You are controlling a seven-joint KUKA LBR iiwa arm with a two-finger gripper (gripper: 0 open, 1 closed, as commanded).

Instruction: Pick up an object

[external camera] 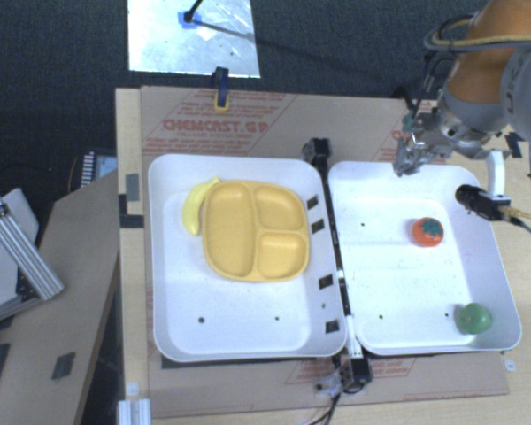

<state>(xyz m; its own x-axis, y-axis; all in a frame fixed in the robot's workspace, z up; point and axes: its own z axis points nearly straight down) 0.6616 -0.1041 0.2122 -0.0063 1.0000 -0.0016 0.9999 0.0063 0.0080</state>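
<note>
Pincer (408, 165) above right bin (398, 326) rim

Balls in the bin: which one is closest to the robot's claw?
The orange-red ball, midway along the right bin. The green ball sits in the near corner, farther from the gripper.

The end effector (409, 159) hung over the right bin's (380, 264) far edge; a tomato (428, 231) and green ball (473, 318) lay inside, apart.
</note>
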